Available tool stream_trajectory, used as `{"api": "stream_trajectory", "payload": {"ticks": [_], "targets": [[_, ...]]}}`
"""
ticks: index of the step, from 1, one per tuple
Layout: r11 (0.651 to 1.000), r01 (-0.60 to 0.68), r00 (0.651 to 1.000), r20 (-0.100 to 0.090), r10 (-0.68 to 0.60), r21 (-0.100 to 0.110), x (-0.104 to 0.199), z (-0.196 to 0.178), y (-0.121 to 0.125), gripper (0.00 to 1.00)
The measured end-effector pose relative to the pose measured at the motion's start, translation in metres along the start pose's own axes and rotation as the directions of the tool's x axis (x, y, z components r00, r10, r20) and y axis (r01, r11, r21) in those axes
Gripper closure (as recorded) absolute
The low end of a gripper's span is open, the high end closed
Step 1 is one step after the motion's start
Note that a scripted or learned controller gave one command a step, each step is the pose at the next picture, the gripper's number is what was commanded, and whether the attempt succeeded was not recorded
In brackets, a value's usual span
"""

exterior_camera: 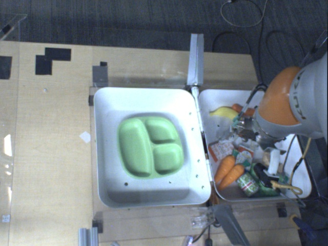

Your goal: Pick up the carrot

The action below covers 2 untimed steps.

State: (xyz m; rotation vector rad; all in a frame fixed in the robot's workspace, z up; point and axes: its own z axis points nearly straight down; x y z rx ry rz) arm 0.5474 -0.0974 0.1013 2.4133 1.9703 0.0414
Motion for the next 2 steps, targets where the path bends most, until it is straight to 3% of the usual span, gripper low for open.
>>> {"api": "stream_trajectory", "payload": {"ticks": [1,2], "targets": [[0.991,0.129,0.992,0.006,-0.129,-0.020,-0.005,-0.002,-0.044,0.00],[0.940,0.341,0.940,-0.008,-0.341,0.029,0.048,-0.085,-0.013,0.00]]}}
